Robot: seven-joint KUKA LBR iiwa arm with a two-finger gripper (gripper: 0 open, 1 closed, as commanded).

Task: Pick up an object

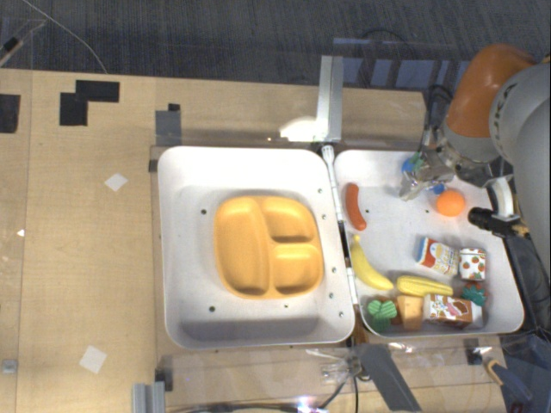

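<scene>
Two bins [185,317], one yellow tray [267,246], roughly nine small items [439,256] (mostly toy food).

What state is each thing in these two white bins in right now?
Yellow plastic divided tray: flat in left bin, nothing on it.
Red toy sausage: lying in right bin.
Yellow toy banana: lying by the divider.
Small orange ball: resting beside the hand.
</scene>
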